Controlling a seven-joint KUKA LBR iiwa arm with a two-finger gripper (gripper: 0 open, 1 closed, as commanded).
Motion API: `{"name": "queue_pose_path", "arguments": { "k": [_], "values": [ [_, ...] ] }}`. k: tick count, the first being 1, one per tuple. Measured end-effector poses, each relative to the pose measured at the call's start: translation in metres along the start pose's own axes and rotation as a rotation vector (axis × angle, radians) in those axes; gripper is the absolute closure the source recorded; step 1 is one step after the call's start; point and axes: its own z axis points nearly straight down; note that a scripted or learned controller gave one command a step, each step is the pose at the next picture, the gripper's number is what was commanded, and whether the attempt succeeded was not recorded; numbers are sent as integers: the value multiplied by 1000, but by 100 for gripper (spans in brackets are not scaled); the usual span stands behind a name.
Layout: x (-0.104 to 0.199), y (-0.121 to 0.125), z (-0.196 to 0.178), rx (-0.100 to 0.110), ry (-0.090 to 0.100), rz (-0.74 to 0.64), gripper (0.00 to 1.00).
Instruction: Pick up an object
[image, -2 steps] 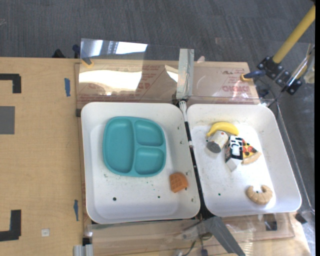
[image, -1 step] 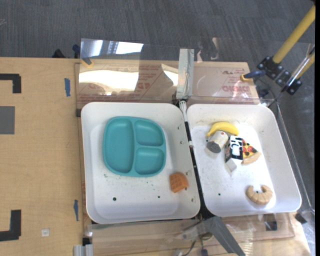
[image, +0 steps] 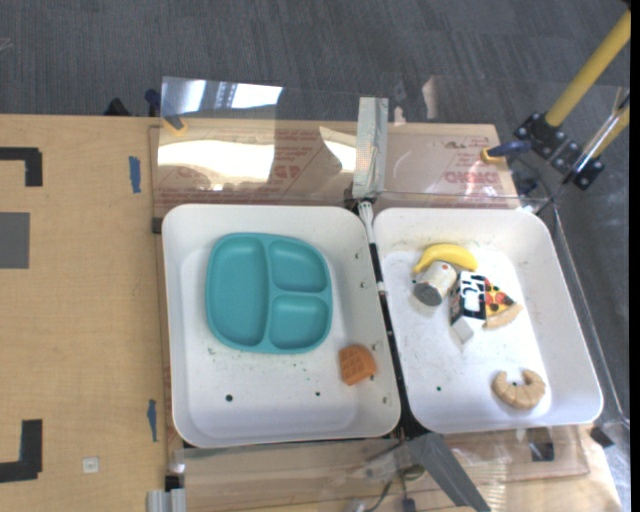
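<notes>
Jaws: state could not be told; nothing was lifted yet, with banana (image: 447, 258), can (image: 429, 293), pizza slice (image: 495, 305) and pastry (image: 519, 389) lying in the right bin (image: 565, 300), a nugget (image: 357, 364) beside the plate (image: 268, 291) in the left bin (image: 185, 330), the whole pick remaining.

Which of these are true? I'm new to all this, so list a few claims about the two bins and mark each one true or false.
1. The teal plate lies in the left bin. True.
2. The banana lies in the left bin. False: it is in the right bin.
3. An orange pastry sits just off the plate's lower right corner. True.
4. The plate has food in its compartments. False: all three are bare.
5. The croissant touches the banana. False: it lies apart, near the right bin's front corner.
</notes>
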Motion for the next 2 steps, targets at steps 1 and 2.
{"name": "queue_pose_path", "arguments": {
  "k": [1, 2],
  "values": [
    [-10, -7, 1, 4, -2, 649, 100],
    [14, 10, 0, 3, 1, 1111, 100]
  ]
}}
